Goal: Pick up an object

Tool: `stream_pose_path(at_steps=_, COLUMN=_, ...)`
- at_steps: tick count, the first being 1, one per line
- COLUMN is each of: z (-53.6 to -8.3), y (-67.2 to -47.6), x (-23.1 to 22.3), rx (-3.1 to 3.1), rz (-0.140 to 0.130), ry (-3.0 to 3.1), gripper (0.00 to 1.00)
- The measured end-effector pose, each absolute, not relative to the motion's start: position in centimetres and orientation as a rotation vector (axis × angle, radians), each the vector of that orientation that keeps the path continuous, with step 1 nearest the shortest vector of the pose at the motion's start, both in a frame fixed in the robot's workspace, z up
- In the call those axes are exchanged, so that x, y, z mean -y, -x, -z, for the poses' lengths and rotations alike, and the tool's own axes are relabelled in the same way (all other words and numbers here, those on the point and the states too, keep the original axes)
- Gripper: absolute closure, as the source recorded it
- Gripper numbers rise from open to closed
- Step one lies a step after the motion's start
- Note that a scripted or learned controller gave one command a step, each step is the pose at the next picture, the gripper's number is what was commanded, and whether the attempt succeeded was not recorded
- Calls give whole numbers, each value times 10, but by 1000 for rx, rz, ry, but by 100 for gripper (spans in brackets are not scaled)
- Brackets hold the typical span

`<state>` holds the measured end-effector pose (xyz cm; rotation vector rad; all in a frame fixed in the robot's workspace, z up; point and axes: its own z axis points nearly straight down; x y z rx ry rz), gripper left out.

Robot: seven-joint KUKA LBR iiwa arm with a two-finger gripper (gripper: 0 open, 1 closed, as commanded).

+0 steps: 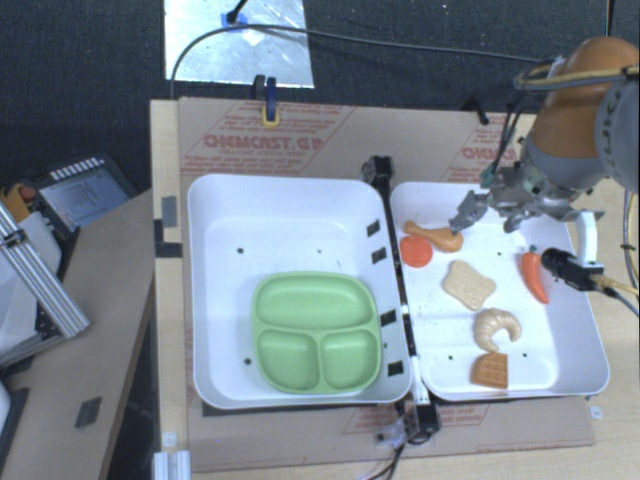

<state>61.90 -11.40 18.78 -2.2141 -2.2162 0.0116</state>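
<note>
Hovering in the right bin (560, 373), the claw (468, 213) sits spread wide, the drumstick (432, 234) touching at its seven o'clock.

- Light even and bright, overhead, diffuse; the two white bins, left bin (210, 218) and right bin (570, 353), read near pure white with little surface detail.
- Strong glare on the silvery sheet (240, 23) at top, blown out in patches.
- Dark backdrop (80, 68) around it stays almost black, grainy.
- Shadows soft and short: faint grey under the green divided tray (315, 330), and a pale one under the arm (575, 118) on the right bin's floor.
- Overall sharpness modest; edges slightly soft, small food items smeared in detail.
- Orange band (600, 60) looks mildly blurred.
- Left edge clutter dimmer, colours washed.
</note>
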Motion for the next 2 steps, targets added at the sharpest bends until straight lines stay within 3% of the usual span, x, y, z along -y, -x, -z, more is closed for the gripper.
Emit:
stream_pose_path(at_steps=1, z=-195, y=-622, x=114, rx=2225, rz=1, ry=2219, gripper=0)
stream_pose_path(at_steps=2, z=-144, y=-625, x=124, rx=2221, rz=-2, ry=2220, gripper=0)
